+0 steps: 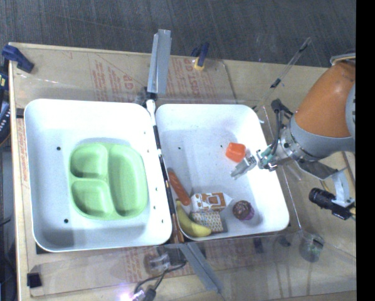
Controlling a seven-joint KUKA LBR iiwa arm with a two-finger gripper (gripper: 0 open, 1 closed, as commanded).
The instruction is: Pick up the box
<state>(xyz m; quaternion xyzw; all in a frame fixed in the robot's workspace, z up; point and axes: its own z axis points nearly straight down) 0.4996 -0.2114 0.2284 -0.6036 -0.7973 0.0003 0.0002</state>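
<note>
Two white bins are seen side by side on the desk point(81, 74). The left bin point(43, 168) holds a green tray point(108, 180) with three compartments. In the right bin point(200, 121), the box point(210, 201), small, white and orange with a printed face, is found lying flat near the front wall, between a yellow banana point(192, 224) on its left and a dark round object point(242, 210) on its right. A patterned packet point(207, 220) lies just in front of the box, touching it. A red-orange carrot-like piece point(179, 187) lies along the bin's left wall, just behind the banana. An orange cup-like item point(236, 151) rests nearer the middle of the bin. The arm point(322, 115) is seen reaching in from the right, its gripper point(245, 166) held above the bin floor just beside the orange item and well apart from the box. The fingers appear slightly spread, with nothing seen between them. Blue clamps point(16, 56) are fixed at the desk's far edge.
</note>
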